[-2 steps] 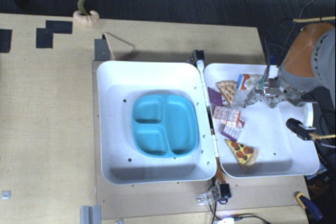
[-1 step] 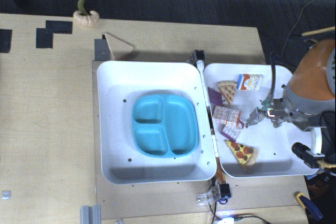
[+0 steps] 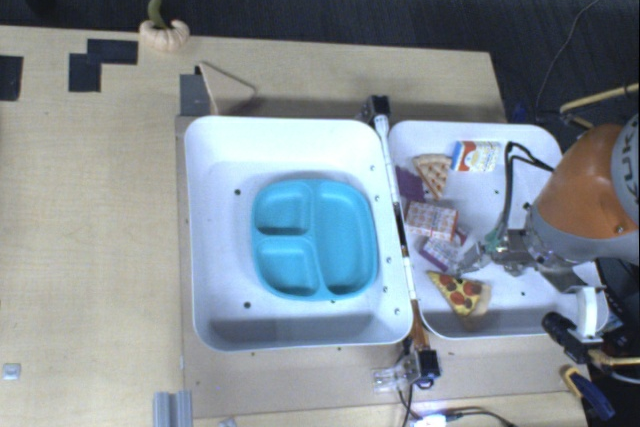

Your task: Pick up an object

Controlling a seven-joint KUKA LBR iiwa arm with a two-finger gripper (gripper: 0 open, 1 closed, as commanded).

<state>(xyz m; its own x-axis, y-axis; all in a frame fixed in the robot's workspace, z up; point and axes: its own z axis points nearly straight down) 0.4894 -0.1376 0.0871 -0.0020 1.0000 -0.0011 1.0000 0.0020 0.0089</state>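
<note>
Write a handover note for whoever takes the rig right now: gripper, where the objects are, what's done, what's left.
Gripper: down in the right white bin, among the objects; grip state unclear.
Objects in that bin: toy pizza slice with red dots near the front, a second pizza slice at the back, red-white-blue carton beside it, pink patterned packet mid-left.
Left white bin holds a blue divided plastic plate.
Done: nothing seen lifted.
Left: grasp and raise one object.

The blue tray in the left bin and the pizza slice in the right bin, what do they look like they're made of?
Blue tray: probably moulded plastic, given its uniform turquoise colour, rounded compartment edges and soft sheen. Pizza slice: seemingly a toy, maybe plastic or rubber, with flat yellow and red-spot colouring; too small to be sure. White bins: smooth, likely plastic, with rounded corners.
</note>
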